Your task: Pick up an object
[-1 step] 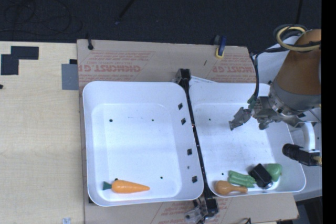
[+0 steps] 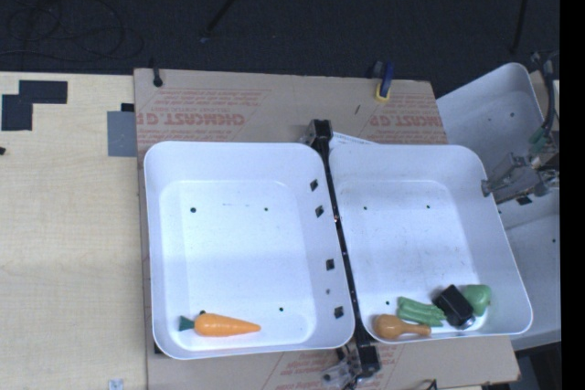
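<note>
Two bins, toys at the near edges, arm parked off to the right.

In the left bin (image 2: 164, 196) a toy carrot (image 2: 224, 325) lies along the near wall, tip pointing right. The right bin (image 2: 498, 224) holds a tan gourd-like toy (image 2: 399, 328), a green pod (image 2: 420, 311), a black block (image 2: 453, 305) and a green piece (image 2: 477, 295), bunched together and overlapping. The end effector (image 2: 523, 176) hangs past that bin's far right rim, so the cluster lies nearest, toward me and leftward; I cannot tell its grip state.
</note>
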